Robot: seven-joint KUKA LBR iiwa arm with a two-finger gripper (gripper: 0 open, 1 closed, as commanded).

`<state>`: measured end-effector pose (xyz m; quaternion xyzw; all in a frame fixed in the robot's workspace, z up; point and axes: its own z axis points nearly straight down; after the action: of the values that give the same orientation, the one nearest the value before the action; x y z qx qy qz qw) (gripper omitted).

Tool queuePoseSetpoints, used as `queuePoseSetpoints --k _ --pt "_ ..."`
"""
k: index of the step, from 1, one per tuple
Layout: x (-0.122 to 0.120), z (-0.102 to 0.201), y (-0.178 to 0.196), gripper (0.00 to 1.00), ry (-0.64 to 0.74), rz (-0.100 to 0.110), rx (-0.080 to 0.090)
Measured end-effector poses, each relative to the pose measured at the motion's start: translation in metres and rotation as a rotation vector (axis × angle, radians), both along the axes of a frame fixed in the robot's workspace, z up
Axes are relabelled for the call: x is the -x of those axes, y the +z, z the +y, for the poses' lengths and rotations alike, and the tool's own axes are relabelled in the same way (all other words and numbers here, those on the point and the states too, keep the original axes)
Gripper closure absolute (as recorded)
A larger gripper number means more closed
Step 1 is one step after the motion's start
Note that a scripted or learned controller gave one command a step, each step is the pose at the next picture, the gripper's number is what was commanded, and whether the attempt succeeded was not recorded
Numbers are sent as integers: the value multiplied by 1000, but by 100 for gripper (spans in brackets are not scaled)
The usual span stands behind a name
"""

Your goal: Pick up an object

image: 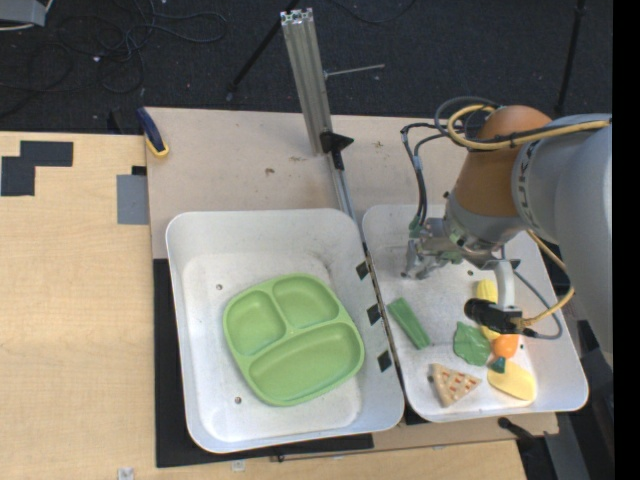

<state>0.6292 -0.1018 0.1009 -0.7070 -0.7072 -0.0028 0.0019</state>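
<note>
1. In the camera view, a grey robot arm with an orange band [497, 173] reached in from the right over the shallow white right-hand bin [392, 230], which sat on the pale desk [230, 158].
2. Its metal two-finger gripper [421, 267] pointed down at the rear left part of that bin, over bare white floor. Whether it was open or closed could not be told from this angle.
3. A flat green plastic strip [408, 323] lay near the gripper, toward the front of the bin and close to the bin's left wall, clearly apart from the gripper.
4. A toy pizza slice [453, 383] lay at the bin's front, beyond the strip.
5. Just right of the slice sat a crumpled green leaf-like piece [470, 344], a small orange ball [506, 347] touching it, and a flat yellow piece [513, 381] beside the ball.
6. A small yellow object [485, 290] lay farther back, partly hidden by the arm's hardware.
7. The shallow white left-hand bin [190, 248] held a light green divided plastic plate [293, 340] with three compartments, lying flat near the bin's middle.
8. An upright aluminium post [308, 78] stood on the desk behind the two bins.
</note>
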Motion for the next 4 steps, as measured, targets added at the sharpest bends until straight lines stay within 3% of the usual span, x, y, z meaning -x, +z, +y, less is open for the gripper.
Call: queuePoseSetpoints --k 3,4 --pt "9 -9 159 100 -1 -1 8" --pt "13 39 161 100 4 4 5"
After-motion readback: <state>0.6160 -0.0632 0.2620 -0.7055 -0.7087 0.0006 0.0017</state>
